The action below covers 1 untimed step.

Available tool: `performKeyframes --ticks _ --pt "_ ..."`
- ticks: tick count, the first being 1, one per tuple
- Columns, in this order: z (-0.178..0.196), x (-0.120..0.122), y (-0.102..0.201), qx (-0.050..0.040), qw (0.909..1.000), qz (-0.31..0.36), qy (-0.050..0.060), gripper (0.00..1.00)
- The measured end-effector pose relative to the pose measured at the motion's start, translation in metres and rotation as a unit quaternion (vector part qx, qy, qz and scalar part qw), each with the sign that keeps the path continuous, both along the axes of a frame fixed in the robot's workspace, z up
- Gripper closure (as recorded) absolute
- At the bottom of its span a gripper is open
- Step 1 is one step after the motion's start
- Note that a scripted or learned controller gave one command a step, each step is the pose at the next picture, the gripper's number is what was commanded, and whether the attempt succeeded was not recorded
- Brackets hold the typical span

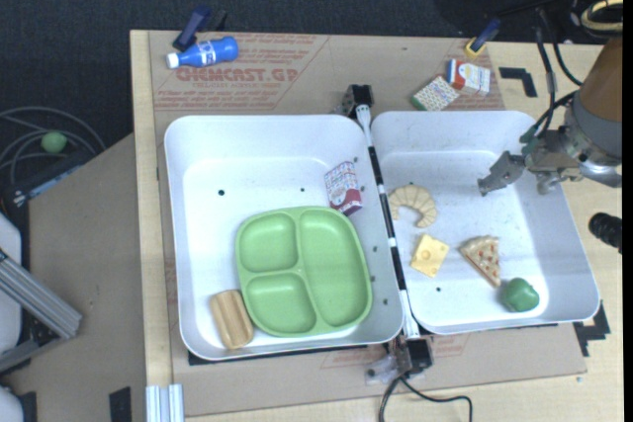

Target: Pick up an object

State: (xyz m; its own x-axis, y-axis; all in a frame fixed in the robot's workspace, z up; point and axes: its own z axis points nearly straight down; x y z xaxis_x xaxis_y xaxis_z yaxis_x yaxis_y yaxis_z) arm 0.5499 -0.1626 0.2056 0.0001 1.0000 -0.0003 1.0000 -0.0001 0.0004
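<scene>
The tabletop (257, 79) carries two white bins (198, 163) side by side, a blue-capped bottle (203, 52) and small cartons (450, 86) behind them.

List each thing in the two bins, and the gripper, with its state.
Green tray: flat in left bin, compartments bare.
Carton: lying on its side, left bin.
Bread: lying beside tray.
Croissant: lying in right bin.
Cheese: lying flat.
Pizza slice: lying flat.
Green ball: resting near corner.
Gripper: over right bin, holding nothing.

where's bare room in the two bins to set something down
Left bin: bare floor behind the green tray, left of the small carton. Right bin: bare back-left corner. Crowded around croissant, cheese, pizza slice and green ball.
</scene>
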Motion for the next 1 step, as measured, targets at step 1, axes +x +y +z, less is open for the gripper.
performKeyframes --ticks 1 --pt "-0.1146 -0.0633 -0.0081 0.0007 1.0 -0.001 0.002 0.0"
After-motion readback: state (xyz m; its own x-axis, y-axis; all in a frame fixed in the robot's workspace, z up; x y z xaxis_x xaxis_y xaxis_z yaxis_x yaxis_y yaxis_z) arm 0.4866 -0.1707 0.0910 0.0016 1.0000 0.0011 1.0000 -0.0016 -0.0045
